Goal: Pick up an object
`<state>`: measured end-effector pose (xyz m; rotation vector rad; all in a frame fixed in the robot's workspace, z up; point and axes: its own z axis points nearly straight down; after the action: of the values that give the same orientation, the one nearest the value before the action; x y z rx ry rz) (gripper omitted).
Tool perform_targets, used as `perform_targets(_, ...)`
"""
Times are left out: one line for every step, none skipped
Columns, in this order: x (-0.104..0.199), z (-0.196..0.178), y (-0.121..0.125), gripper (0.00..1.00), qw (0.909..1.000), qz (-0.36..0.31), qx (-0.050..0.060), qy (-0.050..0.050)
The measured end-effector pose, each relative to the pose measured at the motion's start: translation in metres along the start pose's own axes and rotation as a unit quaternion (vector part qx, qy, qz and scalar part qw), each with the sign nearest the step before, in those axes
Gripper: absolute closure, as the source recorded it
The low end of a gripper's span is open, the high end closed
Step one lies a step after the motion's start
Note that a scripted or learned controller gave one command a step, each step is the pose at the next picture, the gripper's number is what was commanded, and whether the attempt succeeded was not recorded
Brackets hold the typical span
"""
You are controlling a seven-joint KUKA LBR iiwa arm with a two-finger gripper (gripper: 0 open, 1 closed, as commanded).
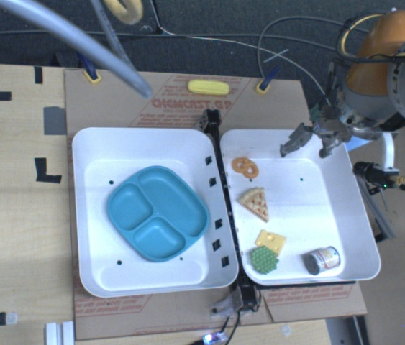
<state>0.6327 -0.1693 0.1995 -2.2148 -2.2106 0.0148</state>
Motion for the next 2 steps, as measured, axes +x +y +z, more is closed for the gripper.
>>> perform_targets(0.0, -0.009, 0.003, 0.0, 1.0, -0.002, -0.007, -0.001)
perform_targets(-0.008, 0.042, -0.001, 0.0, 1.0, -0.001, -0.006, -0.002)
